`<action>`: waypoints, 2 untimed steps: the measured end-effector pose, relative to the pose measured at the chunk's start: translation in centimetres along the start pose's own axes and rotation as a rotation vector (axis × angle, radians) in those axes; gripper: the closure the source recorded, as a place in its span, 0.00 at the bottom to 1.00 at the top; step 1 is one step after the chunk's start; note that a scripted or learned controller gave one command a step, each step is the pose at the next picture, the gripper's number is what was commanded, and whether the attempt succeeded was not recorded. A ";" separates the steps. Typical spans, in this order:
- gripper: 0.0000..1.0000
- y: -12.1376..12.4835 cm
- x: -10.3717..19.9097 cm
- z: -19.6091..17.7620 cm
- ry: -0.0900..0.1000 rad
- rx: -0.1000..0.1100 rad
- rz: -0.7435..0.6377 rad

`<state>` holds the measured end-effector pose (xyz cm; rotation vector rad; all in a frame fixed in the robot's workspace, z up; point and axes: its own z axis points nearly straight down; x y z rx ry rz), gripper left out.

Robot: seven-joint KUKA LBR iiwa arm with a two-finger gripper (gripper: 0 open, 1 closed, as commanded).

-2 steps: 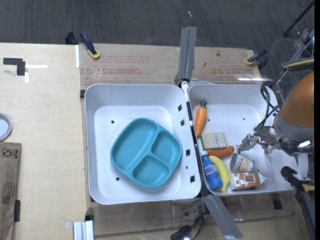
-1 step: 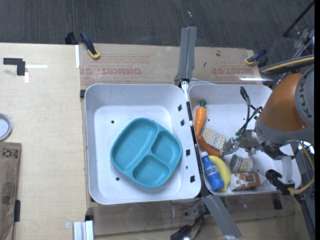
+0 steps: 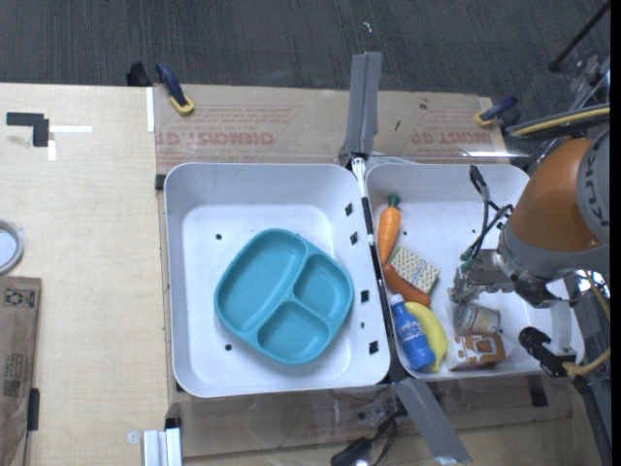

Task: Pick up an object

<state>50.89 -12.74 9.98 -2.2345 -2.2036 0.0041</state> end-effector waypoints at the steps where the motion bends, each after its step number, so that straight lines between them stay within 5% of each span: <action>1: 0.00 0.0 0.0 0.0 0.000 0.000 0.000; 2: 0.00 3.3 1.4 0.7 -0.002 -0.005 -0.024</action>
